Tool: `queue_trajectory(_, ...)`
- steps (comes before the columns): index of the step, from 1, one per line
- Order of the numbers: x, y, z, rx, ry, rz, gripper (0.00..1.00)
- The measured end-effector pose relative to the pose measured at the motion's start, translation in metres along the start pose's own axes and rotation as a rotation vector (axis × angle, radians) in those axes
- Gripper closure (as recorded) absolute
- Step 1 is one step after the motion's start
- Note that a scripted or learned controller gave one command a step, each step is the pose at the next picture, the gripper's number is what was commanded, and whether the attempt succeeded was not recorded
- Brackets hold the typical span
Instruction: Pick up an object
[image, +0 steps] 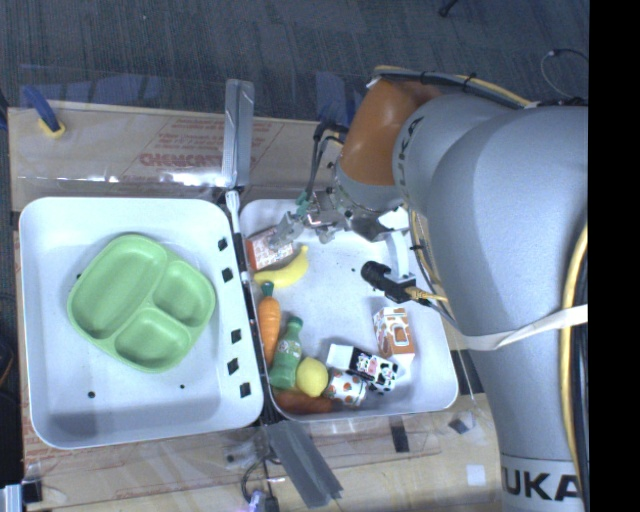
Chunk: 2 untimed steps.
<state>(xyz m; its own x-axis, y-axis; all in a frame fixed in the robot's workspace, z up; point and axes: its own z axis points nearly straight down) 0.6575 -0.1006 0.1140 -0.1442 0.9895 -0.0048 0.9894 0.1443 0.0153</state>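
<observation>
The end effector (300, 222) is seen low at the right bin's (430, 395) far left corner; whether it is open cannot be told. A banana (288, 270) lies just beneath, toward the near side, its long axis running leftward and down.

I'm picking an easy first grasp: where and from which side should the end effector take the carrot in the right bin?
Probably across the middle of the carrot, coming straight down. It lies flat, long axis running toward and away from the camera, green top at the far end. The bin wall sits close on its left and the green bottle on its right, so the fingers get little room there; the upper half looks freer.
</observation>
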Motion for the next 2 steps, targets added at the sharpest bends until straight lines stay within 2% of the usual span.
queue_trajectory(1,-0.014,-0.043,0.021,0.018,0.005,0.013,0.00)
queue_trajectory(2,0.010,-0.078,0.021,0.017,0.008,-0.279,0.00)
